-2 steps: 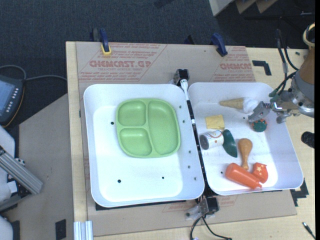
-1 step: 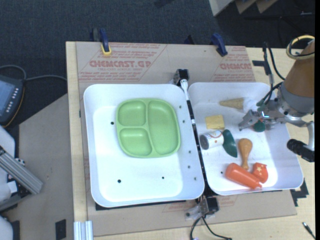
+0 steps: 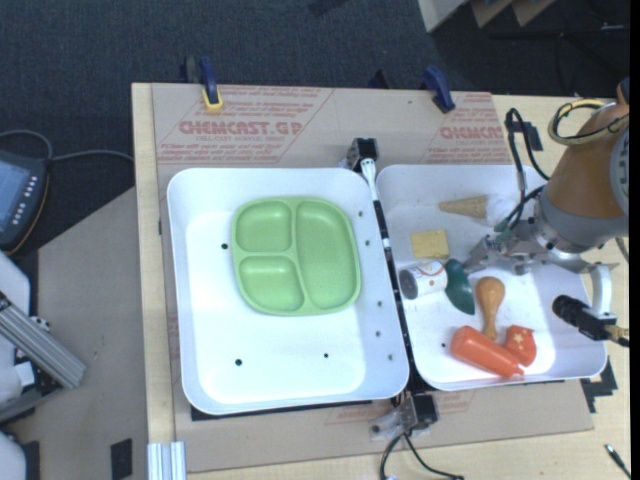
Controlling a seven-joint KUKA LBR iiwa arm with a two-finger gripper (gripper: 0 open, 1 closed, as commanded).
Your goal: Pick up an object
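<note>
The bench carries 2 shallow white bins side by side, and the sorting between them looks deliberate: the left bin [image 3: 200, 368] holds just 1 thing, a green divided plate [image 3: 297, 254] lying flat toward its far half, while the right bin [image 3: 410, 363] holds all the loose pieces the arm might take. Near the right bin's far edge lies a pale cone [image 3: 465, 206]; closer to its left wall sit a yellow square block [image 3: 430, 244] and a small white cylinder [image 3: 422, 281] on its side. Toward the near edge lie a dark green piece [image 3: 459, 286], a tan wooden-looking piece with a rounded head [image 3: 489, 301], an orange carrot [image 3: 484, 353] and a small red piece [image 3: 522, 342], the last 4 crowded close together, some touching. The arm [image 3: 585, 183] comes in over the right bin's right edge, and its gripper [image 3: 500, 253] hangs above the middle of that bin, just beside the green and tan pieces, a likely spot from which to choose among the cluster. Whether its claw is spread or closed cannot be told from this slant, and nothing is visibly caught in it, so the pickup looks not yet made.
</note>
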